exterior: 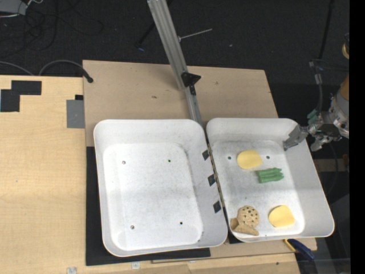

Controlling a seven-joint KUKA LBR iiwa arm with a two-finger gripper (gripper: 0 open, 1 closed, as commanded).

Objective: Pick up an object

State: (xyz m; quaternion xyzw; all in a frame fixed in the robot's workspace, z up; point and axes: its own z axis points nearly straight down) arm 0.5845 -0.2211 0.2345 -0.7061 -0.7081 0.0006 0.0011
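- At the right bin's (pixel 319 198) far right corner you see the gripper (pixel 299 137), reaching in from the right, above the rim, nothing visibly between its fingers.
- You can't tell how far apart the fingers are: too small and dark at this angle.
- Right bin holds four things, all apart from the gripper:
- Pale yellow round piece (pixel 249 159), far half of the bin, nearest the gripper.
- Green bean-like piece (pixel 270 176), just beside and nearer the camera than that yellow one.
- Second yellow piece (pixel 281 216), near right corner.
- Speckled cookie (pixel 247 214) with a tan scrap (pixel 245 228) touching it, near left corner.
- Left bin (pixel 114 136) sits touching the right bin along the middle edge, black clips (pixel 211 180) along that seam.
- A metal rail (pixel 171 50) slants up from between the bins.
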